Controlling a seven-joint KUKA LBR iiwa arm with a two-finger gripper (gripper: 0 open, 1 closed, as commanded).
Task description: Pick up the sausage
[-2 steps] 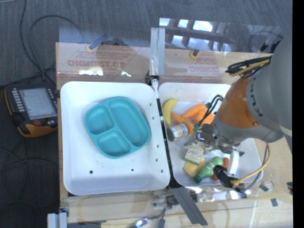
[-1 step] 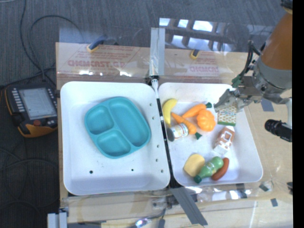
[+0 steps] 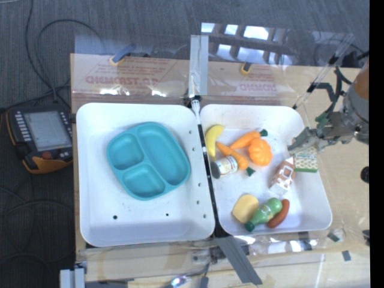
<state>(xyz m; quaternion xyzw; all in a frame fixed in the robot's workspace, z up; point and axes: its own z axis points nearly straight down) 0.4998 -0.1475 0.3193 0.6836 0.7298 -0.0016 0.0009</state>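
The sausage (image 3: 279,213) lies near the front edge of the right bin (image 3: 312,212), touching the green bottle (image 3: 263,213), its long axis slanting from front-left up to back-right, well forward and left of the pincer (image 3: 315,132), whose spread I cannot tell.

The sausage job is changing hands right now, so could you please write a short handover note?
Gripper: at the right bin's right edge, above a small green-and-white box; too blurred to tell how the jaws stand, nothing seen held.
Sausage: lying near the right bin's front, touching the green bottle, next to a yellow piece.
Left bin: holds the teal divided plate.
Done: nothing visible yet.
Left: reach the sausage, grip and lift it.
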